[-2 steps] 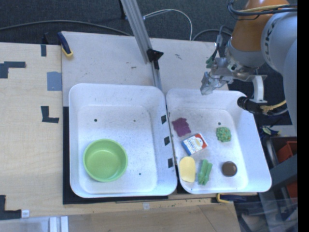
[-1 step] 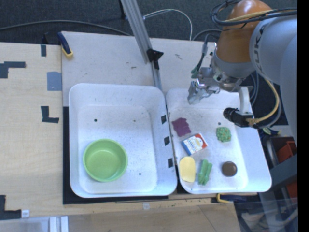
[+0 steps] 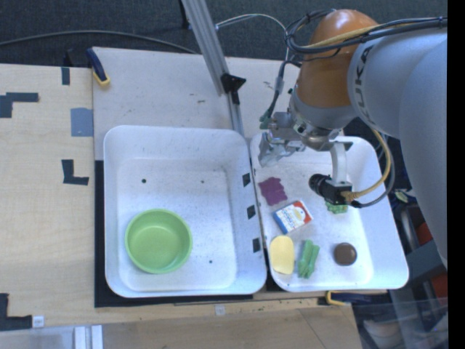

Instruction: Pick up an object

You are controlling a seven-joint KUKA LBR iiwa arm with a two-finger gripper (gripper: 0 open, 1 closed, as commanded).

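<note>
Metallic pincer (image 3: pixel 275 151), its state impossible to tell, hangs above a flat purple square (image 3: pixel 272 190) in the smooth right bin (image 3: pixel 378 267).

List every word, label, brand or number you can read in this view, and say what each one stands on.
"KU": the start of dark lettering on the grey arm, cut off where the casing curves away.
Small carton in the right bin: a printed red and blue label, too small and blurred to read.
Nothing else carries legible text.
</note>
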